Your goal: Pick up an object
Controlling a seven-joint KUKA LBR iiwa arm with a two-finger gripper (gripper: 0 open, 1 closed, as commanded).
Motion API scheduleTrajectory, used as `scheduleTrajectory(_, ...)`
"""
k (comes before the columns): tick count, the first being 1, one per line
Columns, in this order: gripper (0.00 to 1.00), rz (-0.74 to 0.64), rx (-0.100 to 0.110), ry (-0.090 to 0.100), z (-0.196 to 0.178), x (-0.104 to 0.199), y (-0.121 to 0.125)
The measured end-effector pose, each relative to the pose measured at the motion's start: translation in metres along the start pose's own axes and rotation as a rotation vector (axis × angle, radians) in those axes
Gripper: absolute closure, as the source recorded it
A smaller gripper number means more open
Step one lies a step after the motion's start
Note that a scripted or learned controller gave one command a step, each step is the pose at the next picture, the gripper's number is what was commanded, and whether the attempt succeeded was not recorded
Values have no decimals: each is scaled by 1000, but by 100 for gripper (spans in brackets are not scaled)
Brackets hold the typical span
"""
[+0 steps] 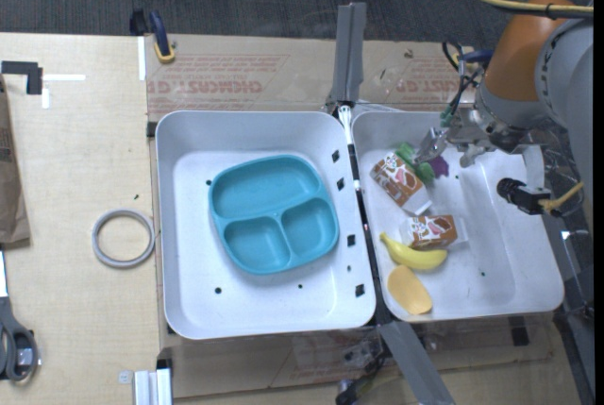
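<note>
Camera view: gripper point(436, 146) nr purple item point(440, 168), carton point(400, 181) adj, banana point(413, 254) below

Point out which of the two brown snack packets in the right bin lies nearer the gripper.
The upper brown-and-white snack packet, lying slantwise beside the purple-and-green item just under the gripper. The other brown packet lies lower, by the yellow banana.

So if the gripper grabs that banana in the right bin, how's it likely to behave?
The banana is curved and smooth, so it may pivot or slip between two fingers. It looks fairly light. It lies against a small packet, which could get nudged.
</note>
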State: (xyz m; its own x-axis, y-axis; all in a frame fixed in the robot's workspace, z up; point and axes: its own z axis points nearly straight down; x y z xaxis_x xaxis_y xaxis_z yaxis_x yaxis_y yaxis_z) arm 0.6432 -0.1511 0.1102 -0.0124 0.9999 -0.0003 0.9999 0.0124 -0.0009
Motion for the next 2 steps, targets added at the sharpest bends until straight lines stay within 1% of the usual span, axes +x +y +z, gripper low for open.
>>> scheduleTrajectory(1,0,0,0,-1,0,0,0)
scheduleTrajectory(2,0,-104,-4,-1,17,46,17)
